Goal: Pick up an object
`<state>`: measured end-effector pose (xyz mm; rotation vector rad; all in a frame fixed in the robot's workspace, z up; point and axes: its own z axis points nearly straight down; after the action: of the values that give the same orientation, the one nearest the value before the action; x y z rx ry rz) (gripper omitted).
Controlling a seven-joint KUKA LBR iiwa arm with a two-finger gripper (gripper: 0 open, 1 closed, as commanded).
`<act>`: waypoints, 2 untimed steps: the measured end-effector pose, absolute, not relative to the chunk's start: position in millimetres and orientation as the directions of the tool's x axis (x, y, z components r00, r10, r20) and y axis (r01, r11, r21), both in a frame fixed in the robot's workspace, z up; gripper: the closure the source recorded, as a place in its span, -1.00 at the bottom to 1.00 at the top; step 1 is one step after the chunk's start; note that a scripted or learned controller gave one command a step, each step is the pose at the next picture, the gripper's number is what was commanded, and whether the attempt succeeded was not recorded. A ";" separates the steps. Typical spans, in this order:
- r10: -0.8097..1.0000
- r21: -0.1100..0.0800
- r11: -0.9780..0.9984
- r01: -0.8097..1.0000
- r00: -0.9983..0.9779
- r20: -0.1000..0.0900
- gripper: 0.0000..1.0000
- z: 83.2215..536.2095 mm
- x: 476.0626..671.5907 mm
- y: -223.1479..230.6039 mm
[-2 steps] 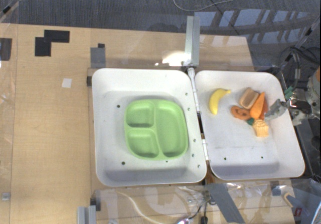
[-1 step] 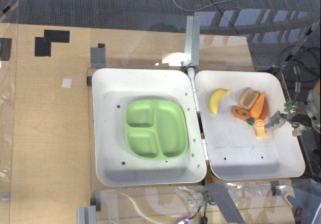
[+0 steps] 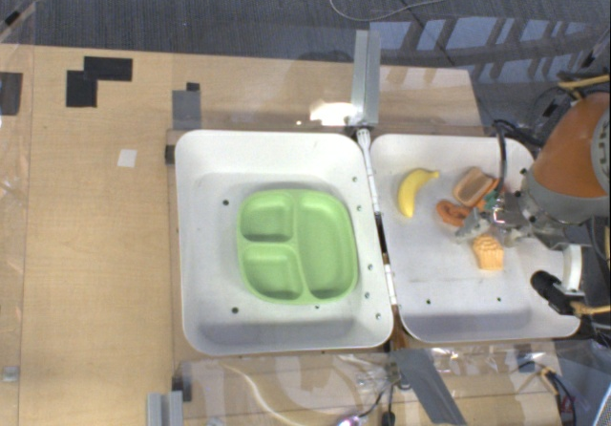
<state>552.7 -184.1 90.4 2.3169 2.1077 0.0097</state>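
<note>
The right bin (image 3: 458,305) holds several toy foods. A yellow banana (image 3: 416,192) lies near its left wall. A brown, bread-like piece (image 3: 472,185) sits to the banana's right, with a red-orange piece (image 3: 451,213) just below it. A light orange block (image 3: 489,253) lies a little nearer the front. My gripper (image 3: 493,221) reaches in from the right and hangs low among these, just above the orange block and beside the red-orange piece. Whether it touches either one is hidden by the wrist.
The left bin (image 3: 205,319) holds a green divided plate (image 3: 297,244). A grey post (image 3: 366,80) stands behind the seam between the bins. The arm's orange band (image 3: 571,152) overhangs the right bin's right edge. A black cable (image 3: 410,4) runs across the floor behind.
</note>
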 end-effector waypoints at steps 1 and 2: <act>0.989 0.011 -0.145 0.989 0.145 -0.001 -1.00 88.5 606.9 -189.0; 0.990 0.021 -0.138 0.990 0.138 -0.002 1.00 103.9 610.6 -188.4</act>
<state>610.6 -188.4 103.9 2.3561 2.0511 0.0190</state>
